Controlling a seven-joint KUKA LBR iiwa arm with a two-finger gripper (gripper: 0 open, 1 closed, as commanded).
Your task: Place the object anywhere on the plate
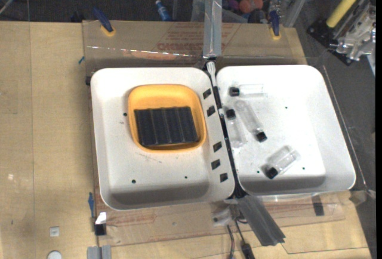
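gripper (pixel 353 37) parked off the bench at top right, outside the bins; open or closed: cannot tell. right bin (pixel 310 82) holds three clear black-capped vials (pixel 279 162), lying apart. left bin (pixel 110 132) has the yellow plate (pixel 164 94) with a dark ribbed block (pixel 166 126) lying flat on it

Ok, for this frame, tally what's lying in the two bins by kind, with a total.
Orange plate, left bin: 1
Dark ridged block, on the plate: 1
Clear bottles with black caps, right bin: 3
Total: 5
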